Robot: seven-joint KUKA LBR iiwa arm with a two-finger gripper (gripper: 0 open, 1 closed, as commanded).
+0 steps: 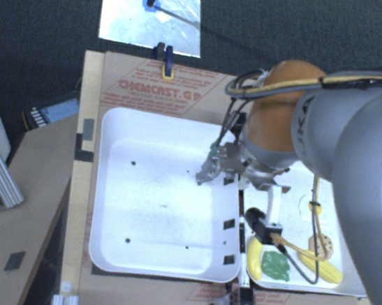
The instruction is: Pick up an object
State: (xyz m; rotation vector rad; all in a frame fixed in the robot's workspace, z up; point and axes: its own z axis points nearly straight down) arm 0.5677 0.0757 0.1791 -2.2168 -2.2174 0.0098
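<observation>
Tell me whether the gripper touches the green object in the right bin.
Apart. The camera view shows the gripper up near the bins' divider, with bare white bin floor between it and the green object.

The grey arm [359, 158] runs off the right and top edges, so its base and most of its length are cut away, and its bulk hides most of the right bin [292, 286], leaving bare only a strip below and right of the jaws. Whether the jaws stand parted or closed is too small and dark to tell. A yellow object [257, 260] below the jaws is partly covered by a green piece [276, 266] and crossed by a cable; its shape is unclear. A tan perforated thing [321, 245], lower right of the jaws, is too small to identify
</observation>
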